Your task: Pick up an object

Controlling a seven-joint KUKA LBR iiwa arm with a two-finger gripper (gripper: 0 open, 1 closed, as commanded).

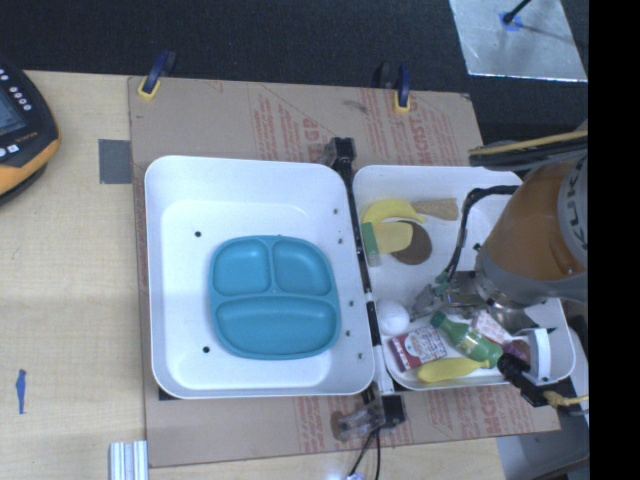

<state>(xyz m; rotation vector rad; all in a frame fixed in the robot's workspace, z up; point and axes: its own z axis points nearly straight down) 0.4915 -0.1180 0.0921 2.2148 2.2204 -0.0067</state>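
Note:
The right bin (400, 183) holds a jumble: a yellow cup-like piece (392, 213), a brown disc (414, 249), a white ball (394, 318), a red-and-white packet (420, 347), a green bottle (468, 336) and a yellow banana-shaped toy (450, 370). My gripper (447, 300) is low in this bin, just above the green bottle and the packet, under the grey and orange arm (535, 238). Nothing can be made out between the gripper's tips.
The left bin (180, 218) bears a blue divided plate (273, 296). A yellow-and-black pendant (20, 128) lies at the bench's left edge. Clamps (402, 88) hold the cardboard sheet at the back. Cables run along the arm's lower right (535, 383).

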